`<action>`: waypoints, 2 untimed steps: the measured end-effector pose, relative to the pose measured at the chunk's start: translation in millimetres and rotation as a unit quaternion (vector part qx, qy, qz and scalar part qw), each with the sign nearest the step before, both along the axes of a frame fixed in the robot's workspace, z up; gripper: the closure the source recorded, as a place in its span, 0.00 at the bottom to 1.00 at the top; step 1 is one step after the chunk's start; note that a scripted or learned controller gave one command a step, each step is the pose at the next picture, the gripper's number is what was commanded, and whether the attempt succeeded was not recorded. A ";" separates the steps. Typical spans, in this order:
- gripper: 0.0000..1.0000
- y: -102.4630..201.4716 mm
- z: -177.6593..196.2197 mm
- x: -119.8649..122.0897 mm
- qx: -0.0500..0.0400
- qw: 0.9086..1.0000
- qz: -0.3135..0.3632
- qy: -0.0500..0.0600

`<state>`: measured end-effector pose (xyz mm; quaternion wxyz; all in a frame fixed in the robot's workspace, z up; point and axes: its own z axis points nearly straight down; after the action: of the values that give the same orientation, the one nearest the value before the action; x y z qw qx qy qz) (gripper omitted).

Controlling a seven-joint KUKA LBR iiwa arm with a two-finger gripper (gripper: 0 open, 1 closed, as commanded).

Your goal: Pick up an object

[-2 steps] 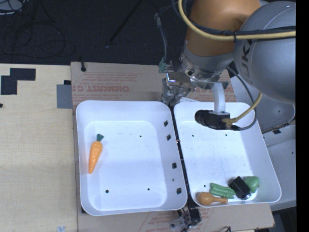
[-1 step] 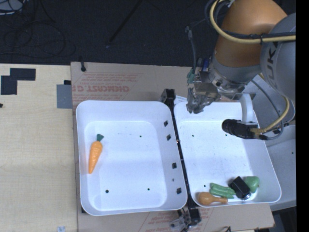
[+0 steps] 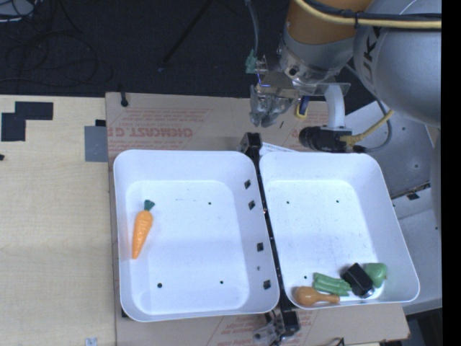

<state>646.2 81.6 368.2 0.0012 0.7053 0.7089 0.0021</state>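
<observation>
My gripper [image 3: 268, 114] hangs above the far edge of the two bins, over the cardboard behind them, and it holds nothing; from this slanted view I cannot tell how it is set. The things I may pick are well apart from it. A carrot [image 3: 142, 229] lies alone in the left bin [image 3: 122, 193], near its left wall. In the right bin [image 3: 389, 193] four things crowd the near right corner: a green pod [image 3: 331, 284], a black block [image 3: 357, 279], a green piece [image 3: 376, 271] and an orange-brown pear shape [image 3: 315, 296]. I judge that the pile is the risky choice, because these things touch each other and lie against the rim, so I could catch two at once, push one away, or hit the wall. The carrot is easier, but it is thin and rounded, and lies close to the wall; if I come down off its middle it may roll or slip out. The bins are smooth white plastic, so things will slide easily. They rest on a cardboard sheet [image 3: 180, 125] on a pale wood tabletop [image 3: 50, 222] with some dark patches. Behind is a dark floor with cables [image 3: 43, 56].
</observation>
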 end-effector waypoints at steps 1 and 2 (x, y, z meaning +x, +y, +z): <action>1.00 88.6 10.7 -10.4 0.000 1.000 0.002 0.003; 1.00 166.6 21.8 -15.1 0.000 1.000 0.001 0.003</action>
<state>631.1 248.2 389.9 -0.0011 0.7045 0.7097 0.0001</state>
